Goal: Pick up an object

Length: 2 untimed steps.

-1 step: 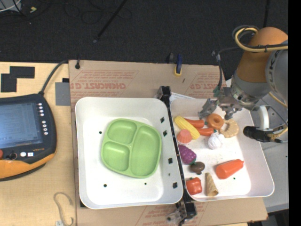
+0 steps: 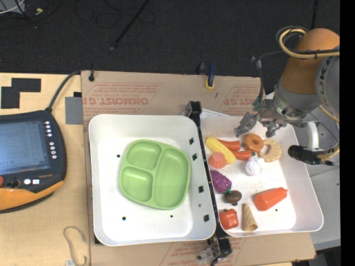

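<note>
The donut (image 2: 254, 142) looks like the likeliest target: a small brown ring lying in the right bin (image 2: 302, 190), near its back edge, directly under the claw (image 2: 257, 129). It rests on the bin floor, touching or nearly touching the tan cracker-like piece (image 2: 272, 151) on its right and the red pepper (image 2: 242, 154) below it. Nothing is lifted yet.

The claw hangs just above the donut with its two fingers spread apart, one at the donut's left and one at its right, and nothing between them. Whether the tips have reached the bin floor is hard to judge from this slant.

Around the donut the toys crowd together: a corn cob (image 2: 219, 148) to its left, a pink round piece (image 2: 218, 160), a white garlic bulb (image 2: 254, 166), a purple bunch (image 2: 220, 180), a dark mushroom (image 2: 232, 197), a big carrot (image 2: 270, 198), a red block (image 2: 229, 219) and a cone (image 2: 249, 217) toward the front. The left bin (image 2: 111, 215) carries a green plate (image 2: 155, 174).

By my reading, the task is at the approach stage. The reach is made; closing, gripping and raising all remain. The crowding matters: the fingers could catch the pepper or the cracker instead, or push the donut aside, so the grasp is far from sure.
</note>
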Available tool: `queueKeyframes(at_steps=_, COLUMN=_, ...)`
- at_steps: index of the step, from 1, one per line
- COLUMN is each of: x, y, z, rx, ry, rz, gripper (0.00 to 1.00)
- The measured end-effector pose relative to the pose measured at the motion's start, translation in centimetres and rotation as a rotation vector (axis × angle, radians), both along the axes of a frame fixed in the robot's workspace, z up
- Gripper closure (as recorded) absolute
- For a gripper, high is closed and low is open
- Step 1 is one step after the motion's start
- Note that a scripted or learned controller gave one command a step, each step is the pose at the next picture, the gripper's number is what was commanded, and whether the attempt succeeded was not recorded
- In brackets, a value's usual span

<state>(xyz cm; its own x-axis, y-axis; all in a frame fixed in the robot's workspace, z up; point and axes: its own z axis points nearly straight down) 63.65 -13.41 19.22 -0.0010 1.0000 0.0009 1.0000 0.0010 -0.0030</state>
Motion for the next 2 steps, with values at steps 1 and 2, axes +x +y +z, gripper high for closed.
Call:
queueKeyframes(at_steps=1, x=-0.8, y=0.1, z=-6.2, rx=0.001, ry=0.006, rz=0.001, gripper=0.0)
queueKeyframes(at_steps=2, x=-0.1, y=0.1, z=-9.6, rx=-0.007, ry=-0.025, rz=0.0, gripper=0.0)
